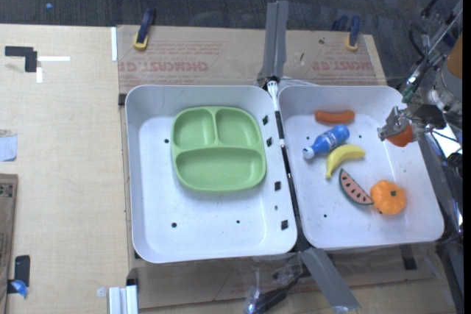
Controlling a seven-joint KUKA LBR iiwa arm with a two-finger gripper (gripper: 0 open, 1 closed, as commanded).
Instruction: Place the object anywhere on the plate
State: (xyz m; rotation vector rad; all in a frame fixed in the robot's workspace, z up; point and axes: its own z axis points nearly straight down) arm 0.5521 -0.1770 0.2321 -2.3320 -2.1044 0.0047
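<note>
Your gripper (398, 130) hangs at the right bin's (316, 235) right edge, closed on a small red-orange thing (401, 137); plate (218, 148) in left bin (151, 232)

plate (218, 148) green | bottle (327, 141) blue | banana (344, 157) yellow | pumpkin (388, 197) orange | bins (147, 232) white

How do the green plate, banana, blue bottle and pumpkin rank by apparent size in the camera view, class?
1. green plate
2. banana and blue bottle: they look alike, so unranked
3. pumpkin, which looks slightly smaller
</note>
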